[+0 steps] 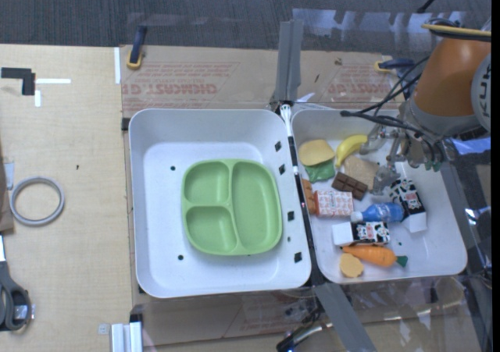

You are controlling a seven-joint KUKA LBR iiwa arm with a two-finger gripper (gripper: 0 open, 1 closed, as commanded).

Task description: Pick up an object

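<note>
The things to be picked are lying jumbled in the right bin (451, 243), packed close so that several are touching or overlapping. A banana (350, 147) is leaning against a yellow burger bun (316, 151) near the back of the heap, with a green piece (320, 170) just below the bun. A tan slice of bread (359, 167) is sitting beside them, and a chocolate bar (350, 183) is resting against its lower edge. Nearer the front, a red-and-white box (333, 203) is lying by the divider, a blue bottle (383, 211) is lying on its side, and two cow-patterned cartons are there too: one carton (408, 199) toward the right, the other carton (369, 232) below the bottle. A carrot (373, 255) and a small orange disc (351, 265) are sitting at the front edge.

The gripper (384, 179) is reaching down from the right, its metal fingers (382, 175) pointing into the heap between the bread and the right-hand carton. How wide the fingers are standing I cannot tell, and nothing is visibly caught between them. It seems to be going for something in the middle of the pile, where crowding could make a clean grasp hard.

The left bin (148, 186) is holding a green divided plate (233, 206), likely a drop-off spot. Behind the bins, cardboard (195, 81) is carrying red print, mirrored and too faint to read. The cartons' and box's labels are too small to make out. A roll of tape (35, 200) is lying on the bench at the left.
</note>
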